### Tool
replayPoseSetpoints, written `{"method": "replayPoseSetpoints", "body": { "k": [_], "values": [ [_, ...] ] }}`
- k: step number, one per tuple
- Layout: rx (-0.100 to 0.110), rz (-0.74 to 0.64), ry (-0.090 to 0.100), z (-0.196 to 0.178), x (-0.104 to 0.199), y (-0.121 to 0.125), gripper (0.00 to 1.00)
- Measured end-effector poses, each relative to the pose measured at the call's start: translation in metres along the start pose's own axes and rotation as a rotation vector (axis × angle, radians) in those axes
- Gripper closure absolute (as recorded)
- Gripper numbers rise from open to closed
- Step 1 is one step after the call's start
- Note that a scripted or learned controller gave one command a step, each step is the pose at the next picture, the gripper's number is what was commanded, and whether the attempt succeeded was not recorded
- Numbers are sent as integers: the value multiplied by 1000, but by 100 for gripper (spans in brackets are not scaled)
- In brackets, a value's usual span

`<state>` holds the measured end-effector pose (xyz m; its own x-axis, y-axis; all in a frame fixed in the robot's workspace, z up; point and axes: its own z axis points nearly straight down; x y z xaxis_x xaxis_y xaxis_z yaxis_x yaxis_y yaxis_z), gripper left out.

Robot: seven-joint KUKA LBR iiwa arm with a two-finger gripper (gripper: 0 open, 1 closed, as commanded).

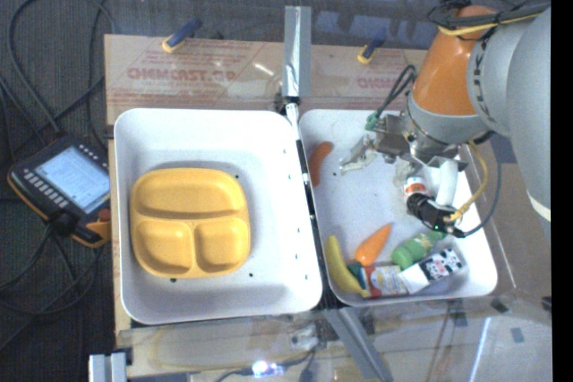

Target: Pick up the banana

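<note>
My arm [501, 76] reaches over the desk's [215, 72] right bin [358, 210]. The left bin [215, 139] holds a yellow divided tray [190, 221]. The banana [340, 267] lies along the right bin's near left edge, beside a carrot [374, 243]. My end effector [354, 158] hangs near the bin's far left corner, released, grasping nothing.
</note>
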<state>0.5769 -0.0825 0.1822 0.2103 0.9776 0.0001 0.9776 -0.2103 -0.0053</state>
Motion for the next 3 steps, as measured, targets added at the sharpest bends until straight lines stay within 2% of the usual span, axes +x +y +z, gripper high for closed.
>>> {"method": "replayPoseSetpoints", "body": {
  "k": [1, 2, 3],
  "values": [
    [0, 41, 0, 88, -48, -62, 0],
    [-20, -362, -9, 92, -38, -65, 0],
    [-21, -317, -4, 92, -16, 9, 0]
  ]
}}
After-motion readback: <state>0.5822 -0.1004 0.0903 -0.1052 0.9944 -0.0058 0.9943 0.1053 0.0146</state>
